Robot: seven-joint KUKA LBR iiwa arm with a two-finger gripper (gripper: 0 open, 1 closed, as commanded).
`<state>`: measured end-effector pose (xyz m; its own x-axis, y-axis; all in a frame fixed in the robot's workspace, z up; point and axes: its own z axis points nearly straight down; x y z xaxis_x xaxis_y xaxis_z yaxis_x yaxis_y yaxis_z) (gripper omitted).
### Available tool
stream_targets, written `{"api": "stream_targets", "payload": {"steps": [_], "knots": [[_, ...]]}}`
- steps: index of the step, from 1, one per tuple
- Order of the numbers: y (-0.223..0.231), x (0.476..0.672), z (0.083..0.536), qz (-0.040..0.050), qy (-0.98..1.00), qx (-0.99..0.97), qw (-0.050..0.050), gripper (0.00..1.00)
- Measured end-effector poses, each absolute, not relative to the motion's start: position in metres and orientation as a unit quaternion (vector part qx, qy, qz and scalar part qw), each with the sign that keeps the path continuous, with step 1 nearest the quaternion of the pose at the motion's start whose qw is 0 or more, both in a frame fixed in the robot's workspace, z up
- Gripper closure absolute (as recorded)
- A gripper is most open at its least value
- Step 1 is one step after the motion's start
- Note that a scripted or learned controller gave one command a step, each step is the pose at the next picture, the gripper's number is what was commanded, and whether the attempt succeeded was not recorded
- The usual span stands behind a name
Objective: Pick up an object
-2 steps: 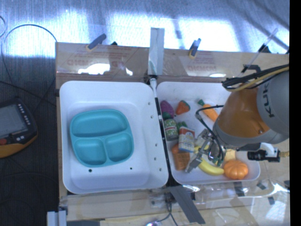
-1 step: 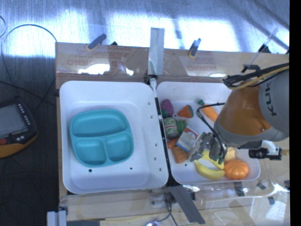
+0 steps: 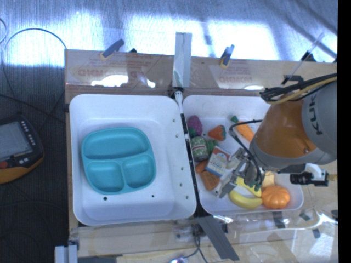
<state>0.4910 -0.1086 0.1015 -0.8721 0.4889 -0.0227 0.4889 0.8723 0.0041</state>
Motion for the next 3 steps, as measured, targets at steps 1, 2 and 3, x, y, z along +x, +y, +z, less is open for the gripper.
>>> {"api": "stream_targets", "payload": {"steps": [1, 2, 3], "knots": [[-0.147, 0.626, 0.091, -0.0002, 0.971, 0.240, 0.009, 0.00], [-0.118, 0.642, 0.091, -0.0109, 0.963, 0.270, -0.010, 0.00], [-0.206, 0.604, 0.090, -0.0017, 0.969, 0.246, 0.007, 0.00]]}}
